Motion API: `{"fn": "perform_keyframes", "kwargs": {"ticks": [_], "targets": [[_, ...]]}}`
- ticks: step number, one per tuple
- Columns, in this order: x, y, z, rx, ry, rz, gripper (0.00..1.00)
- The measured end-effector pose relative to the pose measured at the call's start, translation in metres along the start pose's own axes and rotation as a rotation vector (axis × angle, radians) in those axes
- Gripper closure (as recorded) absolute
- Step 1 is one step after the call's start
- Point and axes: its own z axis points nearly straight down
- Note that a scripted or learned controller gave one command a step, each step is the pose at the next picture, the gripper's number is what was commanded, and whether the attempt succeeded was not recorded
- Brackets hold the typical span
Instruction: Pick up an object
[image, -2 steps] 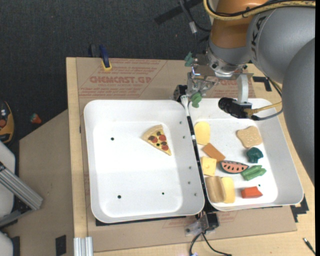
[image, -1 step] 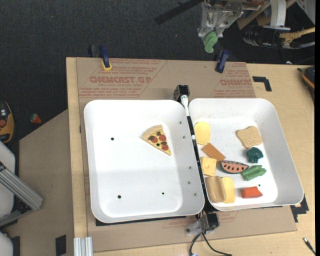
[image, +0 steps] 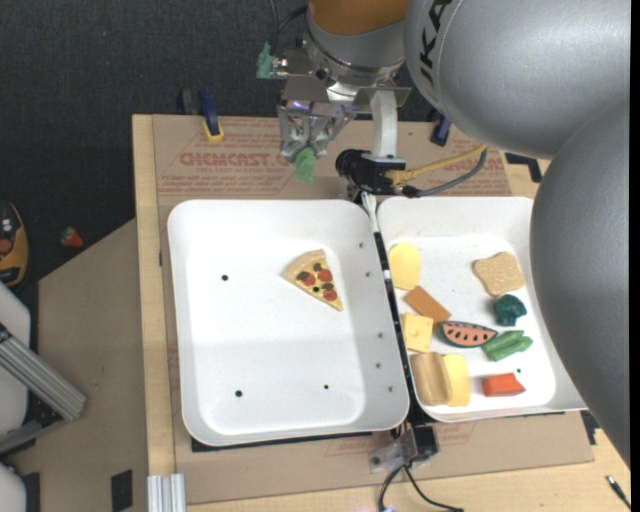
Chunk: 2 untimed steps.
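Note:
My gripper (image: 304, 150) hangs high over the back edge of the left bin (image: 200, 330), with a small green piece (image: 305, 165) between its fingertips. In the left bin lies a pizza slice (image: 315, 278), well in front of the gripper. The right bin (image: 450, 215) holds several toy foods: a yellow cheese piece (image: 405, 265), a toast slice (image: 498, 272), a watermelon slice (image: 467, 333), a dark green broccoli (image: 508, 308) and a green pod (image: 508, 346).
Also in the right bin are an orange wedge (image: 427, 302), a yellow block (image: 417, 332), a red-orange block (image: 503, 384) and pale bread pieces (image: 432, 378). The arm's grey body covers the upper right. Blue clamps (image: 210, 112) sit at the board's back edge.

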Motion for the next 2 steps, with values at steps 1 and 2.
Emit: {"fn": "perform_keyframes", "kwargs": {"ticks": [1, 2], "targets": [[0.043, -0.041, 0.068, -0.001, -0.002, 0.005, 1.00], [0.039, -0.032, -0.136, -0.034, 0.006, 0.008, 1.00]]}}
